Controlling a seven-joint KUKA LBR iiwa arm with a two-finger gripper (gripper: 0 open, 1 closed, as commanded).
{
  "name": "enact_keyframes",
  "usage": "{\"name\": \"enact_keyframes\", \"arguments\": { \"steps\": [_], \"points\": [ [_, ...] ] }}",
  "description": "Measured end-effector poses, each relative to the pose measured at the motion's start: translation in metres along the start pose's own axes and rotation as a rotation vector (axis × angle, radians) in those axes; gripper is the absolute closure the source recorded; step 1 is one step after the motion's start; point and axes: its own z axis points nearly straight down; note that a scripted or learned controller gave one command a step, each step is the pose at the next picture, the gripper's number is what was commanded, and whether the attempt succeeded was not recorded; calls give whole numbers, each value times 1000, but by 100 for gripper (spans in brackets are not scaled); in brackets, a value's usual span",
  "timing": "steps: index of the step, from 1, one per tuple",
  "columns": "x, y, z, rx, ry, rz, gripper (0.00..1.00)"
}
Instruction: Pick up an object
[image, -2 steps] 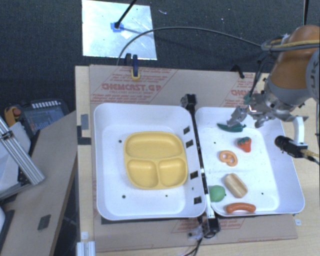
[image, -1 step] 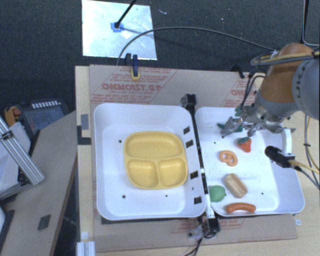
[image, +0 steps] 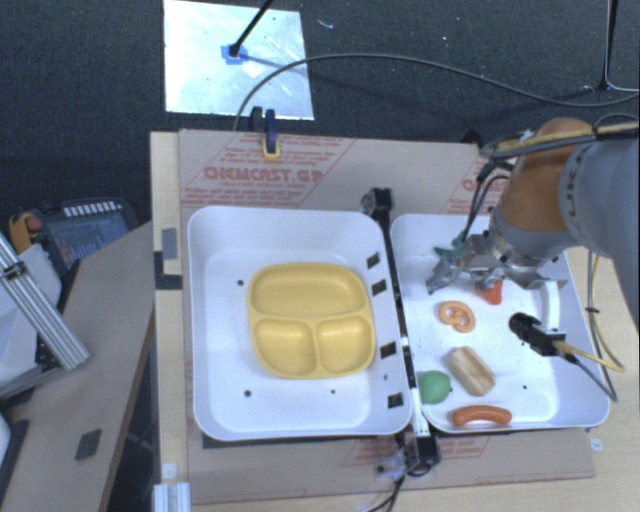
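My gripper (image: 447, 270) hangs low over the back part of the right bin (image: 570, 395), reaching in from the right. Just under its wrist lies a small red-orange piece (image: 489, 294), partly hidden by the gripper body. An orange pretzel (image: 457, 316) lies just in front of the gripper, apart from it. Further forward are a tan bun (image: 470, 370), a green round piece (image: 434, 386) and a red sausage (image: 481, 416). I see nothing held in the gripper.
The left bin (image: 215, 330) holds a yellow divided plate (image: 309, 320). A black-clipped divider edge (image: 392, 300) separates the two bins. Cardboard (image: 300, 170) lies under both bins, with cables at the back.
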Motion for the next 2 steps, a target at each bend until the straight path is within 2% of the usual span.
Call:
{"name": "enact_keyframes", "arguments": {
  "steps": [1,2],
  "points": [
    [-1,1,-13,-3,-1,1,100],
    [-1,12,-63,-9,-2,-3,100]
  ]
}}
